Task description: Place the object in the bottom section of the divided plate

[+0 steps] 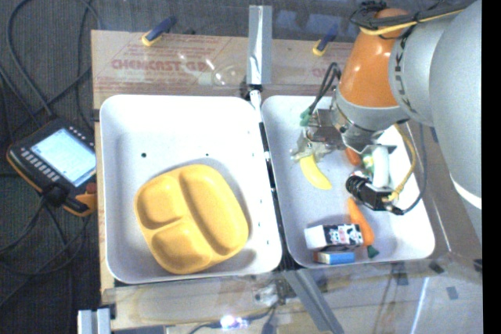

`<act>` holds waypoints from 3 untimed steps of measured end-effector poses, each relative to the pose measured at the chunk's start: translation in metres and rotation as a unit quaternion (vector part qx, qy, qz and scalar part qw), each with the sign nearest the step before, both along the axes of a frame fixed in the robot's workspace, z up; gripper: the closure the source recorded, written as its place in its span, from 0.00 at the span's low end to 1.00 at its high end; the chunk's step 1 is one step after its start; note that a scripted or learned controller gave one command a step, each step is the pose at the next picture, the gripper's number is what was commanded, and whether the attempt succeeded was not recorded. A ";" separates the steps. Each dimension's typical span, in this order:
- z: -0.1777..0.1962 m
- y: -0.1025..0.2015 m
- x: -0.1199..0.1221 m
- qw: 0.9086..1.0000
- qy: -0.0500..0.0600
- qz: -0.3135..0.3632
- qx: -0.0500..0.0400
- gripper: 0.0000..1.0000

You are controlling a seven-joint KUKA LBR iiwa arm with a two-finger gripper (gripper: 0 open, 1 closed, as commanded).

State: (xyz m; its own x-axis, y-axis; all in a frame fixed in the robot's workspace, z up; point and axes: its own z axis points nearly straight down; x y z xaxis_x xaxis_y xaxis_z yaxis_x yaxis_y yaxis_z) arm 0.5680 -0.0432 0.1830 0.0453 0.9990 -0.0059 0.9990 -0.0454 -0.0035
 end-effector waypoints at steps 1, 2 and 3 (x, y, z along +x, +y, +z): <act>0.000 0.069 -0.010 0.996 0.000 0.090 0.002 1.00; -0.001 0.135 -0.031 0.995 0.001 0.104 0.003 1.00; 0.014 0.199 -0.030 0.990 0.001 0.139 0.003 1.00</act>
State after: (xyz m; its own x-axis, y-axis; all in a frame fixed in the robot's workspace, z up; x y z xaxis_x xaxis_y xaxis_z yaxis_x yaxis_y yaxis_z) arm 0.5384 0.1555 0.1970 -0.2322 0.9727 0.0004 0.9727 0.2321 -0.0042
